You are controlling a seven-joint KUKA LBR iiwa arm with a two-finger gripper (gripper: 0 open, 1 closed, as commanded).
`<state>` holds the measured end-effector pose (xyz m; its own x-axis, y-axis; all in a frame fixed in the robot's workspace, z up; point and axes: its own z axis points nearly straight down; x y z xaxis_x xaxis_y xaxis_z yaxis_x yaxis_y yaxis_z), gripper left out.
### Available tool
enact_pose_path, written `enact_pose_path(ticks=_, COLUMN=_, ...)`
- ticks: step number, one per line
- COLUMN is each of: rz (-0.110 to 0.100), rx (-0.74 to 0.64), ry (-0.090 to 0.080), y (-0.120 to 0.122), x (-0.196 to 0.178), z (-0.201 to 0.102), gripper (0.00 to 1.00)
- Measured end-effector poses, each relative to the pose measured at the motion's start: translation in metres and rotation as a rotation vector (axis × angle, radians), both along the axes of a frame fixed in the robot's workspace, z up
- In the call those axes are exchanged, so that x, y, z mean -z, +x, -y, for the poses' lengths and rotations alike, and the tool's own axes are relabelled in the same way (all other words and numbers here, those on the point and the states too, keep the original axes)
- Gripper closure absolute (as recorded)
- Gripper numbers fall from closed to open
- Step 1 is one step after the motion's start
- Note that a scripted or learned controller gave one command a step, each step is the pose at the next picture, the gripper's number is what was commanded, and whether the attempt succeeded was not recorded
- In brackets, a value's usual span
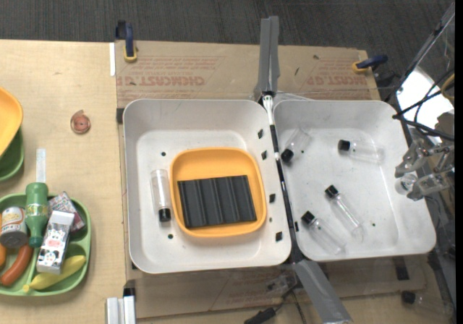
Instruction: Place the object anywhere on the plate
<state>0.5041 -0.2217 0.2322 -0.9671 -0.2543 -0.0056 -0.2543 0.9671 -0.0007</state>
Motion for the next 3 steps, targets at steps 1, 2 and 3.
enact_pose_path(ticks=1, rz=0.0, rx=-0.285, ry=0.0, y=0.003, x=-0.017, z=0.0, gripper=1.0)
enact_pose_path(ticks=2, rz=-0.001, rx=-0.285, ry=0.0, y=0.003, x=-0.017, z=0.0, gripper=0.0)
enact_pose_path(ticks=3, rz=-0.002, rx=-0.427, ry=0.0, y=-0.016, x=-0.03, z=0.0, gripper=0.0)
